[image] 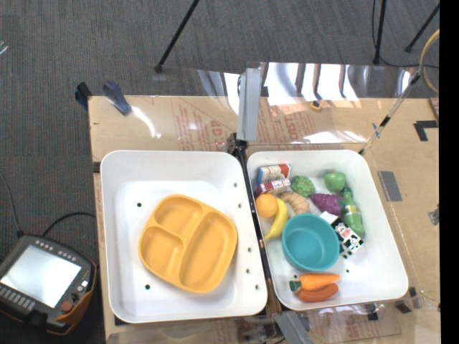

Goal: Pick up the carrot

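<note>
Orange carrot (316, 281), teal bowl (310, 241)

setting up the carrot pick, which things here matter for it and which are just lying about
Belongs to the job:
carrot, near the front edge of the right bin

Just lying about:
teal bowl
banana
orange
purple eggplant
two cans
yellow divided plate in the left bin
</note>
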{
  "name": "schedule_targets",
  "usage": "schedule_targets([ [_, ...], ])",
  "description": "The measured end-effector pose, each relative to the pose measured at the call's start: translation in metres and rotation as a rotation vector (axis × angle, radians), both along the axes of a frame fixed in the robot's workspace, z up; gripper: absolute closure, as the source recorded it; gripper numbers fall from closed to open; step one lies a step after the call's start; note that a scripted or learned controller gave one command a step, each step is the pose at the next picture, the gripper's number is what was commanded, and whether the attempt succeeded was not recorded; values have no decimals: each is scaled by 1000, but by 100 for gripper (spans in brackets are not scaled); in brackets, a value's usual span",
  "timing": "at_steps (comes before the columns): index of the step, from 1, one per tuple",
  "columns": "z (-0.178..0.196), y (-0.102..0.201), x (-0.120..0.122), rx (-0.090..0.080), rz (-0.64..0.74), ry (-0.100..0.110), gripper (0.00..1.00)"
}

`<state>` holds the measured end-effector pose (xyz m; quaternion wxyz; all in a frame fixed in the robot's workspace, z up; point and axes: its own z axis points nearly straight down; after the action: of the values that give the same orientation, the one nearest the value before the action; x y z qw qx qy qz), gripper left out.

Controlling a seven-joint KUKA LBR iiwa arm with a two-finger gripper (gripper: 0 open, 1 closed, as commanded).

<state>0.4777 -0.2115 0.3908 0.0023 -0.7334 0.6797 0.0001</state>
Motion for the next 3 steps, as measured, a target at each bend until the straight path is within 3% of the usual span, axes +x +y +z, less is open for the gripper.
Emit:
schedule_targets([
  [1,60,6,28,1,303,0,100],
  [2,-5,15,22,6,714,5,100],
  [3,97,7,35,-1,985,-3,100],
])
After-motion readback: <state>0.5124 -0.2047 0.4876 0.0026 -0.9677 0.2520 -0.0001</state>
